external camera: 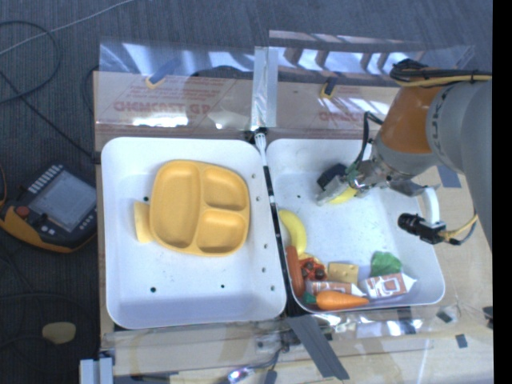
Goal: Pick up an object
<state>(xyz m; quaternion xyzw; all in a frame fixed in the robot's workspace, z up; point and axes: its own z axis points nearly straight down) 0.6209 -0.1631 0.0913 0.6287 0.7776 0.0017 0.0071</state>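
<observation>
This looks like a robotics lab rather than a home or kitchen. A grey industrial arm [460, 126] with an orange band reaches over a surface [184, 102] lined with cardboard and shiny tape, where two shallow white bins [120, 294] sit side by side. A teach pendant [50, 208] with a screen and orange casing lies on dark carpet [48, 54] beside it, and loose cables [32, 62] trail across the floor. The food in the bins is toy plastic.
</observation>
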